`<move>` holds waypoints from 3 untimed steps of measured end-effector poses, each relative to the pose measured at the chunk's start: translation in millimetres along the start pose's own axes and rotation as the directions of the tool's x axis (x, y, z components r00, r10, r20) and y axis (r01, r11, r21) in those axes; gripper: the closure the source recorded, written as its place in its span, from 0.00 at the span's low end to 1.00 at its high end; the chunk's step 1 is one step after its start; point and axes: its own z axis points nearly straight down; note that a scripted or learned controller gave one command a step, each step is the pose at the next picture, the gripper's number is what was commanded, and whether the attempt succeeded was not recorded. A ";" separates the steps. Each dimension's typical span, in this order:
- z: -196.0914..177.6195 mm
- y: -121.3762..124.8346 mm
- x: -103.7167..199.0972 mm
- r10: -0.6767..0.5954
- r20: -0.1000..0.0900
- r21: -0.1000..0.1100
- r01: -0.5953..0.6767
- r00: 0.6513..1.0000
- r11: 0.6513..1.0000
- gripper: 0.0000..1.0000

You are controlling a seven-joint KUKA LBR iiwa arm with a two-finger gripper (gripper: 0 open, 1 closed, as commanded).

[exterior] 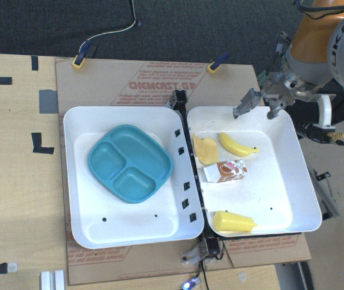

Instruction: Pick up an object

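Two bins, nothing gripped yet: the approach step is under way.
The left bin (pixel 78 222) is bearing a tray (pixel 130 163); the gripper (pixel 258 106), jaws apart, is hovering over the right bin's (pixel 299 180) far rim (next move, I judge: descending onto the banana (pixel 237 145) nearby).

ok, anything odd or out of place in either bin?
Nothing stands out. The blue divided plate lies flat in the left bin; the banana, snack packet and two yellow pieces lie loose and apart in the right bin. The open gripper hovers at its far edge.
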 end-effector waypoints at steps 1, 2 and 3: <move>153.7 -54.4 33.3 0.001 -0.004 0.019 -0.001 1.000 1.000 0.00; 156.7 -129.2 -13.3 0.009 -0.001 -0.002 -0.009 1.000 1.000 0.00; 162.1 -77.7 20.3 -0.002 0.002 -0.002 0.002 1.000 1.000 0.00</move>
